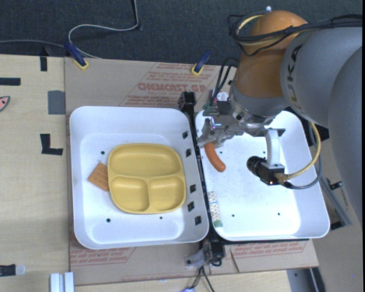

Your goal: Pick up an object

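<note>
Over right bin: arm point(328, 84) reaches in from right, orange band above wrist; gripper point(216, 129) sits low at bin's far-left corner, just above the far end of the sausage.
Progress: early/mid, by my read. Approach looks done, grasp + lift not yet. Nothing seen between fingers, so no pick to claim.
Fingers: can't tell released or clenched; tips lost in dark hardware + cables at wrist.
Task thing: small orange-red sausage point(216, 159), prob. toy hot dog. Lies flat on floor of right bin point(274, 218), near its left wall, far half of bin. Long axis runs slantwise, far-left to near-right.
Look: short, rounded ends, smooth, glossy-ish; far end partly under gripper shadow/hardware. Touching gripper or not: can't tell.
Left to do: close on sausage, lift clear of bin floor.
Risk (judgement): round + slick, could roll or squirt out; left wall close, little room for finger on that side.
Other items: left bin point(85, 163) holds yellow divided plate point(147, 178), w/ tan waffle-like piece point(98, 176) tucked at plate's left edge. Black part on cable point(261, 169) hangs over right bin, right of sausage.
</note>
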### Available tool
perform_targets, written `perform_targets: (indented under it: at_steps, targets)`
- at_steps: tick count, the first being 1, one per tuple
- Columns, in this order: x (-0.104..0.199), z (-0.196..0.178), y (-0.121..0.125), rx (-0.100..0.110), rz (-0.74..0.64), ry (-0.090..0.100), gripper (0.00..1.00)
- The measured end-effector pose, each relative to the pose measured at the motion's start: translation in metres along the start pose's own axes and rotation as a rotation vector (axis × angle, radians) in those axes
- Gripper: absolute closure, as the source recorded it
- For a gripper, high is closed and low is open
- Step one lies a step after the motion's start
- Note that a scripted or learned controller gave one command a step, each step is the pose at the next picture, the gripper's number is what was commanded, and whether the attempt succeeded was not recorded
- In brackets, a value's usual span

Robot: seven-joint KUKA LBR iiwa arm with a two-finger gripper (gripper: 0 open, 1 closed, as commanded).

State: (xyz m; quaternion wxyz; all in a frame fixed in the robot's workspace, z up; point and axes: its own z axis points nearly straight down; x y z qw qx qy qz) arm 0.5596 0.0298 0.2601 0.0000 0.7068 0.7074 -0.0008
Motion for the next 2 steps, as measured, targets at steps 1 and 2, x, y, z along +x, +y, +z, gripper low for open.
perform_targets:
  at_steps: [1, 2]
  targets:
    - [-0.115, -0.006, -0.003, 0.0, 0.003, -0.001, 1.0]
    - [-0.048, 0.003, -0.02, 0.0, -0.001, 0.001, 1.0]
